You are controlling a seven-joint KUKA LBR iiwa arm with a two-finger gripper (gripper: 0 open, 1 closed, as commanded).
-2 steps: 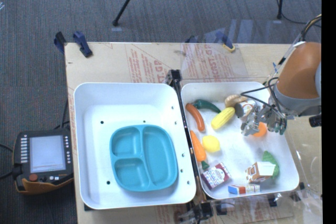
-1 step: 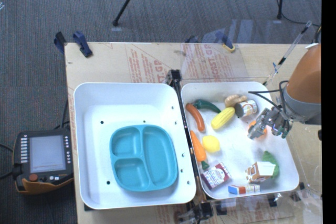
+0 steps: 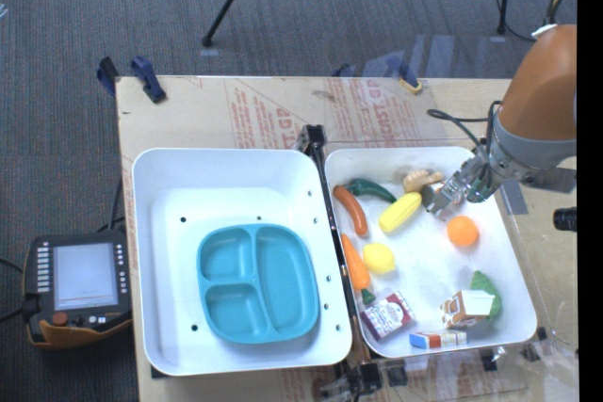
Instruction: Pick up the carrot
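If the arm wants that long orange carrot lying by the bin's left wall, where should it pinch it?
Probably across the middle of the long orange carrot, coming straight down. It lies flat along the left wall of the right white bin, its green tip towards the camera. The round yellow lemon sits close on its right, so the two-finger gripper has little room either side.

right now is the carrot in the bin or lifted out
In the bin. The carrot lies flat on the right bin floor by its left wall, apart from the tool.
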